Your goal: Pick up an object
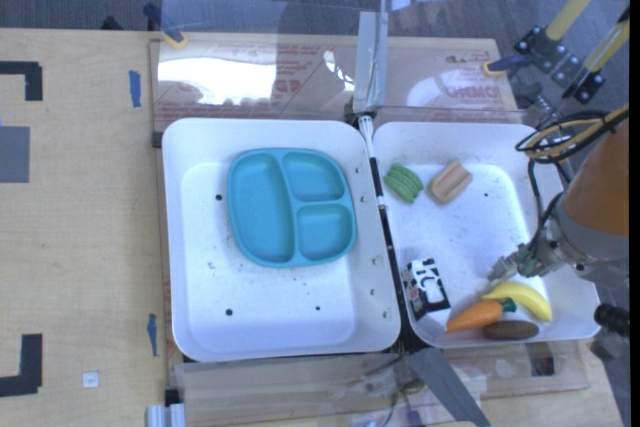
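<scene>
Two shallow white bins are seen side by side on the bench. In the left bin (190, 295) a turquoise divided plate (291, 206) is laid flat near the middle, its three compartments bare. In the right bin (455, 225) a green ridged piece (404, 183) and a tan bread-like piece (449, 181) are set near the far wall, just apart from each other. A small black box with white marks (427, 287) is placed against the bin's left wall, toward the near side. Along the near edge a cluster is formed: an orange carrot (473, 316), a yellow banana (522, 299) and a dark brown oblong piece (511, 330), the carrot touching the banana and the brown piece lying just below both. The gripper (512, 266) is lowered into the right bin from the right, just above the banana's upper end; how far it is spread cannot be told, and nothing is seen to be held by it. The grey arm (595, 235) with its orange band is seen at the right edge.
</scene>
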`<action>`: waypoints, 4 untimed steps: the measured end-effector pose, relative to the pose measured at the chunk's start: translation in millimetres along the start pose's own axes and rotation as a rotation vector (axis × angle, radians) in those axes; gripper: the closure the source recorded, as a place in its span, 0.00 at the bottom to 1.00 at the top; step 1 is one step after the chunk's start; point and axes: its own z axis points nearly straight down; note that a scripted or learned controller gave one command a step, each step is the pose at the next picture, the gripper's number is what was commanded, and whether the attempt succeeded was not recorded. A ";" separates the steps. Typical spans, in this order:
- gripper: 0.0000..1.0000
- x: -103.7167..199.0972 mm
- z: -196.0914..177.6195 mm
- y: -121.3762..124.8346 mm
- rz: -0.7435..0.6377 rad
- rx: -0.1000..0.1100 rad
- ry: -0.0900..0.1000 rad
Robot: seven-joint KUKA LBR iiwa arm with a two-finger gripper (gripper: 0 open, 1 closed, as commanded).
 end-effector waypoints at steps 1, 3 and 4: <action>1.00 63.5 13.9 22.9 0.316 -0.005 -0.005; 0.00 99.2 -92.7 35.5 0.209 -0.007 -0.002; 0.00 9.0 -74.3 137.8 0.233 0.004 -0.002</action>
